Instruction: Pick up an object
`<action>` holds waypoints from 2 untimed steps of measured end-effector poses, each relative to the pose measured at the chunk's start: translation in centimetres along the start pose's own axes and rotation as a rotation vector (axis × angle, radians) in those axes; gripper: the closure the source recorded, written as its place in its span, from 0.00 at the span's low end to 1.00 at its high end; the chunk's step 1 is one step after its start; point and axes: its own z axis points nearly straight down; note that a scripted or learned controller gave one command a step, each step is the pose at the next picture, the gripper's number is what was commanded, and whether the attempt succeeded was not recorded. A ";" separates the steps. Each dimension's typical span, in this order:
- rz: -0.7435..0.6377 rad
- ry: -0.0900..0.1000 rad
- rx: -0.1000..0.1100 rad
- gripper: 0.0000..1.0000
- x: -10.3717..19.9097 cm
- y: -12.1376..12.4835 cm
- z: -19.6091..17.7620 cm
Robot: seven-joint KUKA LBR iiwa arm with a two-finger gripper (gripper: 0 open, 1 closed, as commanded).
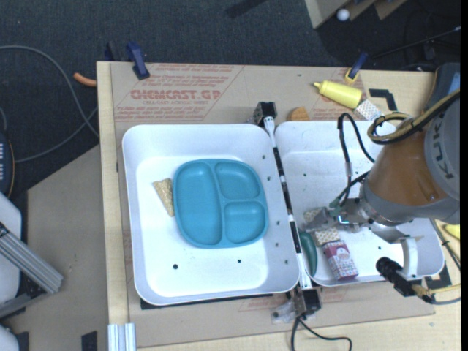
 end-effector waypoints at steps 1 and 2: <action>0.005 -0.007 -0.002 0.00 0.1 -0.8 0.1; 0.001 -0.001 0.007 1.00 0.4 -1.1 -0.6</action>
